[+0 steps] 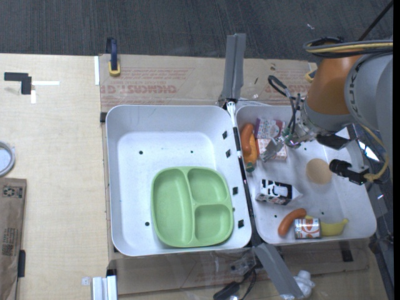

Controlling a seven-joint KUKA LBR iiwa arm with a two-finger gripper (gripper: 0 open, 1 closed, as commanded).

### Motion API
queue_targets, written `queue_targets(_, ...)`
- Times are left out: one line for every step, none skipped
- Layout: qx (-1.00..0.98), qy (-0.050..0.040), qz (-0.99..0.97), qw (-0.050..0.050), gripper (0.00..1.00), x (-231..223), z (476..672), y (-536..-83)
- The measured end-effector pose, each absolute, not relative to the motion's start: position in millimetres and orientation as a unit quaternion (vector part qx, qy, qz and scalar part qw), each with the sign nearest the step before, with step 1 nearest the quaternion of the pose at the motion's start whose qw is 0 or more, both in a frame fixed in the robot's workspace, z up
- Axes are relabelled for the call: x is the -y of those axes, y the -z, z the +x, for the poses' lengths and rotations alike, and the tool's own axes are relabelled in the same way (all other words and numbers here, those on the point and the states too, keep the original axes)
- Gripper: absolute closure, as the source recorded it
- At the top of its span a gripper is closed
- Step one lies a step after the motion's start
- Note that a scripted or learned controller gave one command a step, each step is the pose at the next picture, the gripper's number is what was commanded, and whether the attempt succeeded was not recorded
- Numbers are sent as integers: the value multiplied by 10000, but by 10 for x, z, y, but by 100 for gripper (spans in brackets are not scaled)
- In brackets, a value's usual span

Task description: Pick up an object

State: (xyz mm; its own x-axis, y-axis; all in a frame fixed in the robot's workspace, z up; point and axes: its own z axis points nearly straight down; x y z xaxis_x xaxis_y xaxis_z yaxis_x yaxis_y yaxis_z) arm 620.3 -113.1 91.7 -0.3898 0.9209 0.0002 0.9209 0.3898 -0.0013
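Reaching down into the right white bin (350, 227).
The metal end effector (273, 147) is low over a pink and white packet (272, 133); I cannot tell its grip. Next: lift.

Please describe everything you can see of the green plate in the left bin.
The green plate is a light green, matte tray, plastic by its look, with rounded corners and three compartments: one long section on its left side and two smaller ones on its right. It lies flat and face up on the floor of the left bin, toward the near side. All three compartments hold nothing. Only the bin floor touches it.
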Motion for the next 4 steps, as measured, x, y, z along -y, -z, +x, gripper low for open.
queue_targets(8559, -2, -5171, -7, 0, 843, 5788, -2062)
queue_targets(8455, -3, -5340, -11, 0, 1061, 6536, -1009)
queue_targets(8896, 15, -4566, -48, 0, 1010, 6239, -966)
queue_targets(8129, -5, -5824, -3, 0, 1352, 5869, -1261)
